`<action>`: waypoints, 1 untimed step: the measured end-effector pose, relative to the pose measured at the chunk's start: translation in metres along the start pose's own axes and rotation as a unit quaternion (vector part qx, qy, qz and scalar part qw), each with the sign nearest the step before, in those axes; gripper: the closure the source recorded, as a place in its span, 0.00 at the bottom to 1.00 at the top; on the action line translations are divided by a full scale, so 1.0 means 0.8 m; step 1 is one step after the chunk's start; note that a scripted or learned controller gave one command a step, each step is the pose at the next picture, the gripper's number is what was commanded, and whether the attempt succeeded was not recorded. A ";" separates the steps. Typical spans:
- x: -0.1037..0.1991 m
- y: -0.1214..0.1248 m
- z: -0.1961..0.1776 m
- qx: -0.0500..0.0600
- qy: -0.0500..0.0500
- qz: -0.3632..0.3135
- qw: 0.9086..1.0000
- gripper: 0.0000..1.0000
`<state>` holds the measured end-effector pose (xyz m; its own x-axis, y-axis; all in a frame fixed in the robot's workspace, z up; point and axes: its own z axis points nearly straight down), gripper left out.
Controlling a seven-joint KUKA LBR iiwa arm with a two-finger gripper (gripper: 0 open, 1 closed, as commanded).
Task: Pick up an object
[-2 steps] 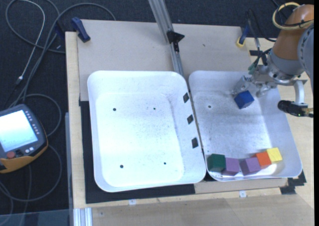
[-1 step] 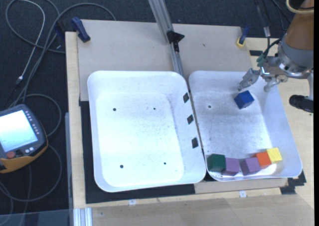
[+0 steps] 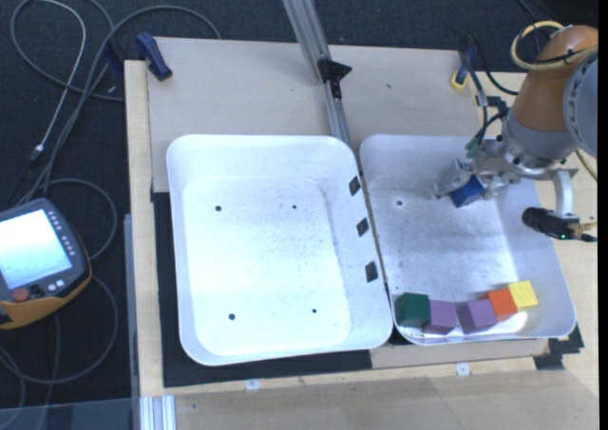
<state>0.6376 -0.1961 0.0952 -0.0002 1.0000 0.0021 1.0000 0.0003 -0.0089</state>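
My gripper [image 3: 463,189] hangs over the upper part of the right bin [image 3: 427,248], reaching in from the right. A small blue block [image 3: 467,195] sits between its fingers, and the gripper is shut on it. Along that bin's front wall lies a row of blocks: a green one [image 3: 412,308], two purple ones [image 3: 443,314] [image 3: 480,314], an orange one [image 3: 503,304] and a yellow one [image 3: 522,295].
The left bin [image 3: 266,248] adjoins the right one, with black clips [image 3: 362,226] along the shared rim. A slanted metal rail [image 3: 306,20] crosses the bench behind the bins. A teach pendant [image 3: 38,262] lies on the floor at the left.
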 end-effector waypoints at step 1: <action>0.000 0.003 -0.021 -0.004 -0.001 -0.001 1.000 1.00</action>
<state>0.6402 -0.1958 0.1120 -0.0017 1.0000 -0.0002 1.0000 0.0017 0.0001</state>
